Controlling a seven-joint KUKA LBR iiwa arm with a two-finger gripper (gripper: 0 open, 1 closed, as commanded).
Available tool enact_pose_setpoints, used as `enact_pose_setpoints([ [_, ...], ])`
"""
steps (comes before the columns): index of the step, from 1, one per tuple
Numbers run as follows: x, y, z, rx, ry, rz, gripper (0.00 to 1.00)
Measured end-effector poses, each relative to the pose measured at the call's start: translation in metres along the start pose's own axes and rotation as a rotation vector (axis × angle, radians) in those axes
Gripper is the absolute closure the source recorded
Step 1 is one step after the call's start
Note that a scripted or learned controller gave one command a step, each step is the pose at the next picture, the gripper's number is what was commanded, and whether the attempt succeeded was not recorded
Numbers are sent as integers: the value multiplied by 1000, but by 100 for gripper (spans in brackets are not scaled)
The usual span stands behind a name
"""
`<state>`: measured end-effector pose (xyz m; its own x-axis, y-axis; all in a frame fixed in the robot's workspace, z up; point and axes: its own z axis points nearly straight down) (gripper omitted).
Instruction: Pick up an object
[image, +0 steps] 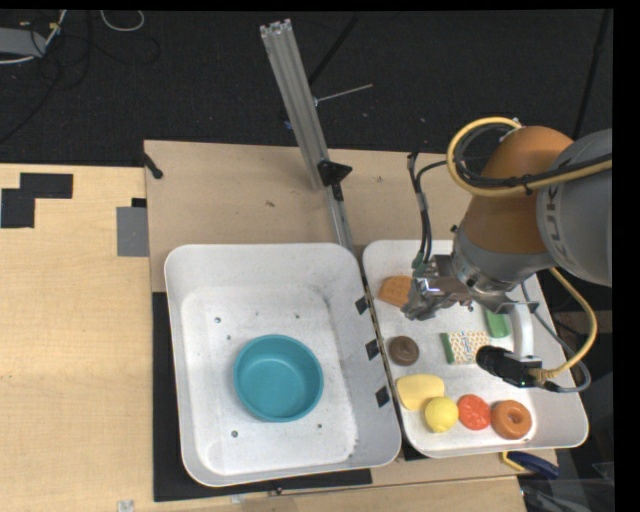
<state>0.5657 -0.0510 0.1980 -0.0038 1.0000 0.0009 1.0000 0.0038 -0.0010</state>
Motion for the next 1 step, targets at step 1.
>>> enact_pose_setpoints([
  [1, 60, -3, -2, 0, 0, 0, 100],
])
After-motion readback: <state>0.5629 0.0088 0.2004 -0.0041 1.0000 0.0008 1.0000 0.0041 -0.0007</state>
